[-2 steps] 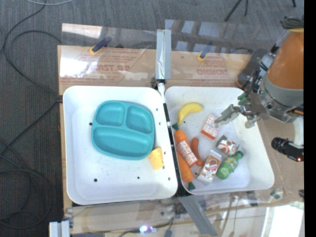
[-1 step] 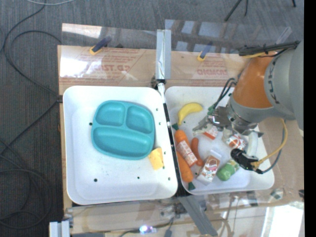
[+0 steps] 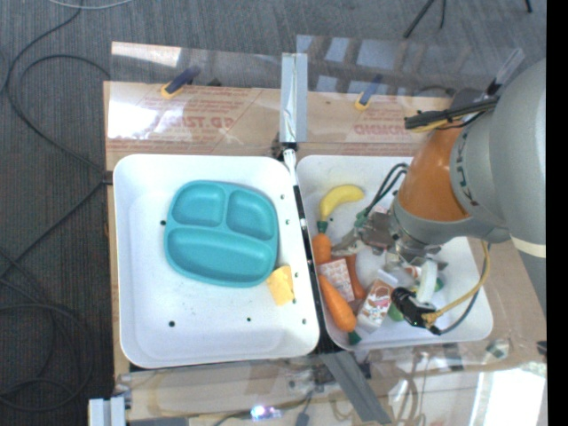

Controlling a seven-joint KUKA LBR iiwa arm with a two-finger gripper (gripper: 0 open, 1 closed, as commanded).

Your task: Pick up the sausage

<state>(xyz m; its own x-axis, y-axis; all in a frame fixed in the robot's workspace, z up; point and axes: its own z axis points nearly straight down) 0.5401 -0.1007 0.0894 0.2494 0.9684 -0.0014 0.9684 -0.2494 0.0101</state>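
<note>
Spotted the sausage [image 3: 355, 276] jammed just right of the carrot [image 3: 337, 304], couldn't tell whether the hand [image 3: 401, 254] further right was open or closed, figured could've easily snagged that carrot instead.

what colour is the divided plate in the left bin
Teal blue. The divided plate shows best in the camera view, lying in the left bin.

Bright, even overhead light washes the white bins [image 3: 133, 238] nearly flat, glare streaks the clear sheet [image 3: 204, 118] along the bench's far edge, shadows stay faint, and fine detail looks soft and slightly grainy.
</note>
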